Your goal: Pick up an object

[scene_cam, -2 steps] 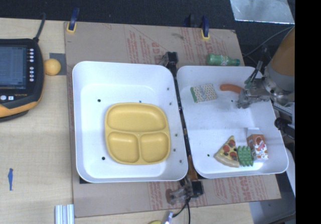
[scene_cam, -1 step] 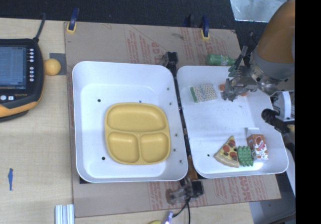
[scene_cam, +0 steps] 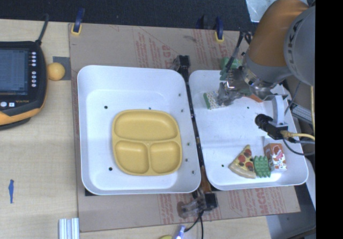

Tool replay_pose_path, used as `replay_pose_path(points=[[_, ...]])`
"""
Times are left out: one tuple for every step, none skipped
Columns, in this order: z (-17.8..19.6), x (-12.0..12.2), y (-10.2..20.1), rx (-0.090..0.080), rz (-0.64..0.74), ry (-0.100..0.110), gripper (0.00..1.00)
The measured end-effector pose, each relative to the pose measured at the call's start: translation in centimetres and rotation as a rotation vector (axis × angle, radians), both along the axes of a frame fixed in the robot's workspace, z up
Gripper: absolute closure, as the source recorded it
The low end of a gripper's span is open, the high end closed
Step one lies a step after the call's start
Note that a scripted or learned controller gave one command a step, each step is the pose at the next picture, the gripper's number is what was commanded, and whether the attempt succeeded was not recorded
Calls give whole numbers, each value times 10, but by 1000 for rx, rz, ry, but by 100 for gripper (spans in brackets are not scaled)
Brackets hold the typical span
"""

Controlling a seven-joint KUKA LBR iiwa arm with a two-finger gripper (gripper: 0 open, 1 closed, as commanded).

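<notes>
The pincer (scene_cam: 228, 93) hangs low over the far left corner of the right bin (scene_cam: 225, 176), just beside a small green-and-white object (scene_cam: 210, 100); whether it is apart or together cannot be told from this view. For a sound grasp, centre the pincer over that object, descend until it straddles the piece, then close and lift straight up clear of the bin wall. The wrist covers the contact zone, and the pizza slice (scene_cam: 244, 162), green block (scene_cam: 261, 165) and red-and-white piece (scene_cam: 277, 157) clustered at the near right are too small to identify with certainty.
</notes>
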State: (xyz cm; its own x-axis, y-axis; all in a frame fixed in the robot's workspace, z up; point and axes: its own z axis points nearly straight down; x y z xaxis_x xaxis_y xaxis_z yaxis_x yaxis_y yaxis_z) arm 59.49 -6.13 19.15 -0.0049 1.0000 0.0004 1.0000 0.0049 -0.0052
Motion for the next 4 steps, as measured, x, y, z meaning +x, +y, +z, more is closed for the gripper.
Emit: replay_pose_path(points=[[10,0,-1,0,3,1,100],[0,20,-30,-1,-3,-4,100],[23,6,-4,1,-1,-2,100],[55,-25,10,1,-1,-1,100]])
